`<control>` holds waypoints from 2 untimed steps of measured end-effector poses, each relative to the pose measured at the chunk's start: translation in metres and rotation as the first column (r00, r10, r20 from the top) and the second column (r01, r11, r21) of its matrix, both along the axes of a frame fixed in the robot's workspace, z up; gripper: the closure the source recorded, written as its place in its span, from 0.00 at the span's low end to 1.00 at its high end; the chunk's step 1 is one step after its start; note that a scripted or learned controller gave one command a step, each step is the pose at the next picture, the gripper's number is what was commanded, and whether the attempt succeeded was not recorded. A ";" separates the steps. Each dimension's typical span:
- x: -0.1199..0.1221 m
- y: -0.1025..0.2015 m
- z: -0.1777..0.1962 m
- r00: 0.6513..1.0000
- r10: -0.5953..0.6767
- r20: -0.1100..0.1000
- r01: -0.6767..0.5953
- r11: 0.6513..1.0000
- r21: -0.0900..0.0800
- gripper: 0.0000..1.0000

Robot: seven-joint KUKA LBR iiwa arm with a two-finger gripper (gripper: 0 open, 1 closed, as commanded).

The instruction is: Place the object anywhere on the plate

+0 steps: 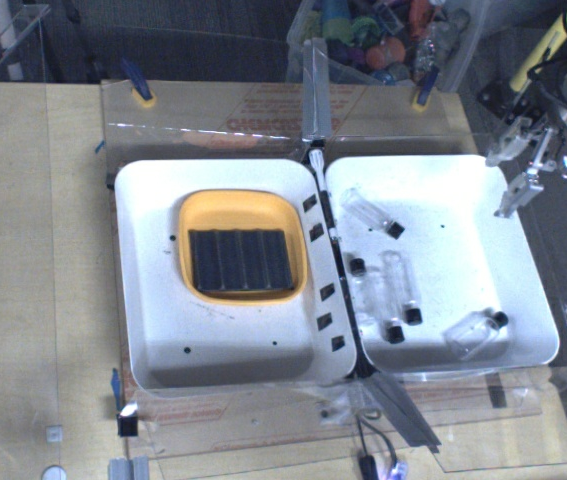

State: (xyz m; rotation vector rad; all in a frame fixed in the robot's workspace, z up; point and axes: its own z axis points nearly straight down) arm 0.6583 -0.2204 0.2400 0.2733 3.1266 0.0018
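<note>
On the bench: two white bins side by side, divider strip with black marks between them.
Left bin [148, 268]: holds a yellow plate [241, 206], roughly centred, slightly toward the back.
Plate contents: dark ribbed rectangular insert [241, 260] lying flat inside the plate rim.
Right bin [483, 218]: holds several clear small bottles with black caps, all lying on their sides.
Bottle near back [371, 214]: clear, cap pointing right and toward the front, close to the divider.
Bottles mid-bin [388, 288]: a cluster of clear ones, hard to count, black caps at front and left; touching or just beside each other.
Bottle front-right [473, 332]: clear, black cap toward the right, near the front wall, apart from the cluster.
Gripper [519, 194]: at the right bin's back-right corner, over the rim, well apart from every bottle and from the plate.
Gripper fingers: too small and blurred, spread cannot be told; nothing seen between them.
Behind bins: clear tub of coloured items [383, 18], off the bench.
</note>
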 end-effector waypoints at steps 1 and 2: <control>0.005 0.000 0.011 0.993 0.115 0.007 -0.115 0.993 -0.003 0.00; 0.009 0.000 0.018 0.982 0.187 0.007 -0.187 0.982 -0.004 0.00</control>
